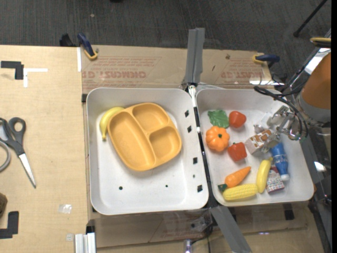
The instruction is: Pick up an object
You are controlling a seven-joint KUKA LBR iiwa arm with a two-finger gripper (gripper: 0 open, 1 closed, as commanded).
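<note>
The right bin (213, 96) holds several toy foods: a green leafy piece (218, 118), a red tomato (237, 119), an orange pumpkin (217, 138), a red pepper (237, 151), a carrot (237, 176), a corn cob (240, 193) and a small yellow piece (263, 175). A brown-and-white packet (260, 141), a blue bottle (279, 159) and a small carton (274, 183) lie near the bin's right side. My gripper (281, 121) hangs low over the bin's right part, just up and right of the packet. Nothing is visibly held in it.
The left bin (137, 194) carries a yellow divided plate (145, 136) with a banana (108, 121) against its left rim. A grey divider bar (195, 62) runs between the bins. Scissors (18, 146) lie on the wooden bench at far left. Blue clamps (87, 45) pin the cardboard behind.
</note>
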